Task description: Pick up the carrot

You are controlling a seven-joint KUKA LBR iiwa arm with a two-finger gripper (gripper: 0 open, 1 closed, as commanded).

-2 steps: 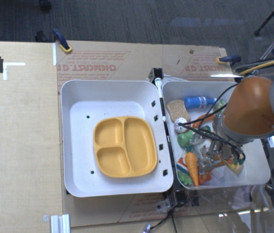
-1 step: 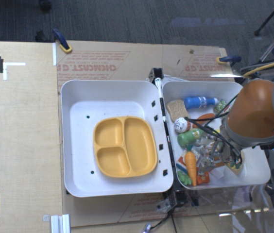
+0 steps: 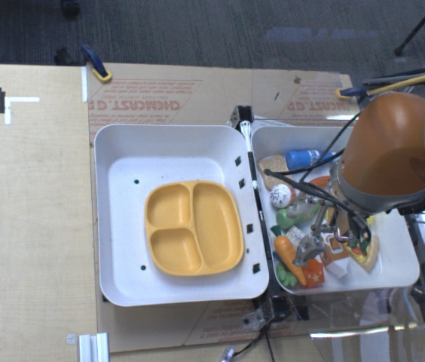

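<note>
Bins: two white bins (image 3: 178, 138) sitting side by side.
Carrot: one carrot (image 3: 284, 249) lying beneath gripper (image 3: 312, 245).
Gripper state: cannot tell; clutter obscuring it.

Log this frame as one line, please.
stage: reaching | hand low in right bin, by carrot | carrot not lifted | yellow tray in left bin
</note>
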